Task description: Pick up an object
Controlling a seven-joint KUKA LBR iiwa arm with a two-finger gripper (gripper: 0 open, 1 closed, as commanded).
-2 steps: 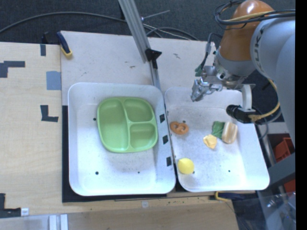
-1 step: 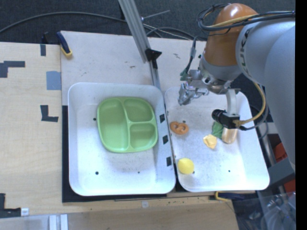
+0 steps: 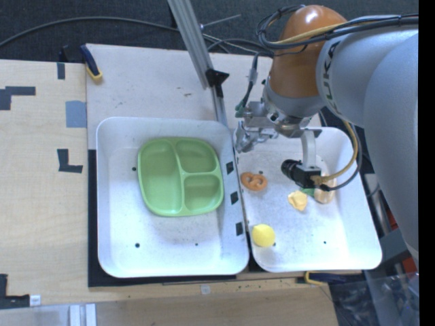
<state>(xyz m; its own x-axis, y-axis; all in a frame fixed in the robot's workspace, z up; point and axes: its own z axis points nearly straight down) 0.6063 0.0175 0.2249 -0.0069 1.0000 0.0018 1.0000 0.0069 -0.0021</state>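
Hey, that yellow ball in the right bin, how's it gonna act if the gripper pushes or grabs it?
The yellow ball looks round and smooth, so a nudge would likely roll it. It lies near the right bin's left wall, which may stop it. Its curved sides could slip from the fingers unless they close centred on it.

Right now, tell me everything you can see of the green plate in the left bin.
The green plate is a pale green tray with rounded corners, plastic by its look, split by raised ridges into three compartments: one large on the left and two smaller on the right. It lies flat and upright on the floor of the left bin, toward that bin's right half. Nothing lies in it, and nothing else touches it.
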